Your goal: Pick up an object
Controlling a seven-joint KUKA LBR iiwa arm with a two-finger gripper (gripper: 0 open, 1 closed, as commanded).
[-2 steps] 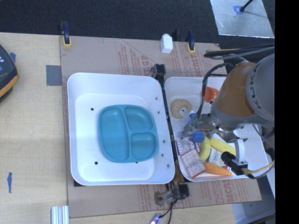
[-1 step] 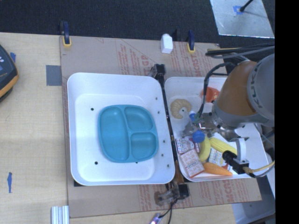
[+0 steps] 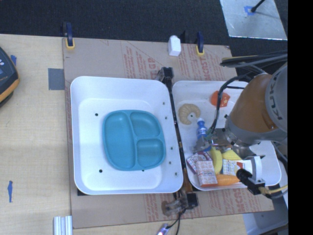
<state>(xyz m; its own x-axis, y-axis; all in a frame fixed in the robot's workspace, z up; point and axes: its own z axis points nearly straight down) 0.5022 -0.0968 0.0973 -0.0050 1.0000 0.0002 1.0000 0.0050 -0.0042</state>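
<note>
- Objects for picking lay crowded in the right bin (image 3: 182,89): a yellow banana-like piece (image 3: 216,159), a small blue-capped bottle (image 3: 201,129), a flat red-and-white packet (image 3: 204,169), an orange carrot-like piece (image 3: 226,179), a tan round item (image 3: 189,112) and something orange (image 3: 219,99) near the far wall.
- You had the arm (image 3: 254,111) reaching in from the right, its wrist low over that bin, with the gripper (image 3: 213,143) down among the bottle, the banana-like piece and the packet.
- You could not have told from this angle how the gripper stood, since the wrist hid it, and nothing was visibly held.
- By my reading, the task was at the reach or grasp stage: no object was lifted clear, so the closing, the lift and the proof of a hold all remained.
- Crowding looked like the risk, as neighbouring items touched one another beneath the tool.
- Your left bin (image 3: 78,131) held a teal divided plate (image 3: 133,139), lying flat and well apart from the arm.
- Both bins sat on a brown board (image 3: 122,58) clamped to a pale wooden bench (image 3: 29,141), with dark floor beyond.
</note>
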